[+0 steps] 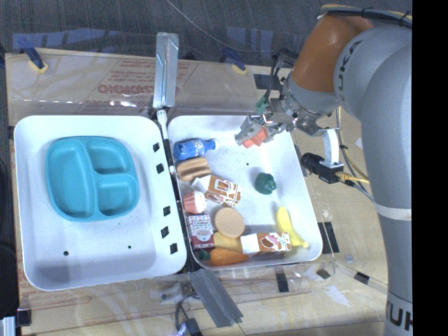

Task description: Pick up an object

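The arm comes in from the upper right of the frame, and its hand point(253, 133) hangs over the upper right corner of the right bin point(297, 180). Something orange-red point(259, 136) sits at the fingertips, but it is small and blurred; I cannot tell what it is, whether it is gripped, or how far the hand is open.

The right bin is crowded. A blue can point(194, 148) lies near the top left, with a hot dog point(193, 167) just below it. A dark green lump point(264, 183) lies apart toward the right wall. A small printed carton point(222, 190), a tan disc point(229, 222), a banana point(287, 227) and a carrot point(225, 257) cluster toward the bottom, overlapping so that edges are hard to separate.

The left bin point(42, 257) holds a blue divided tray point(92, 176).
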{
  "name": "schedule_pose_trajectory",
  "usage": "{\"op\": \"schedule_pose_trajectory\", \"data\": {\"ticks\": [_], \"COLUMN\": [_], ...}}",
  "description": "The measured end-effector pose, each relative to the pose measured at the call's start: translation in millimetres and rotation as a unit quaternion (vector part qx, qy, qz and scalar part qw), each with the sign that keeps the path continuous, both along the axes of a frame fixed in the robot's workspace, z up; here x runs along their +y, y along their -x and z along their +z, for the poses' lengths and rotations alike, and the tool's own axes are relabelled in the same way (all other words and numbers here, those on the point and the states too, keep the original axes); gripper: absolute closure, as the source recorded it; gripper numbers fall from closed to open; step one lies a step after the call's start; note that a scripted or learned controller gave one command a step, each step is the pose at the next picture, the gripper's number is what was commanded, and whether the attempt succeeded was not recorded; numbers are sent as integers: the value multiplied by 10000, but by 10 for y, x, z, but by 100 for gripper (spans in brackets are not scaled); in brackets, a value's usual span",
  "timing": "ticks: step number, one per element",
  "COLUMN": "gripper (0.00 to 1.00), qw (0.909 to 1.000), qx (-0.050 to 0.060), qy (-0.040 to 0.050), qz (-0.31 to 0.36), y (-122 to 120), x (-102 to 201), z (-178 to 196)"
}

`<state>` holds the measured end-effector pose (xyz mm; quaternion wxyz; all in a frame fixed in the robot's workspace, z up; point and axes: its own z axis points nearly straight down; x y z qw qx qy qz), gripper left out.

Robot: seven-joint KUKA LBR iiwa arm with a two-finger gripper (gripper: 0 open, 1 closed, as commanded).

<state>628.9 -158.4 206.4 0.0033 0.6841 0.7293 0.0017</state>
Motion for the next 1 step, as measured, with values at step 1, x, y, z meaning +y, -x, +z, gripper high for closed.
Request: {"op": "schedule_pose_trajectory", "data": {"ticks": [1], "gripper": [100], "qw": [9998], "qx": [39], "qy": [-14], "qz": [172], "y": [-284], "x": [447], "z": [-36]}}
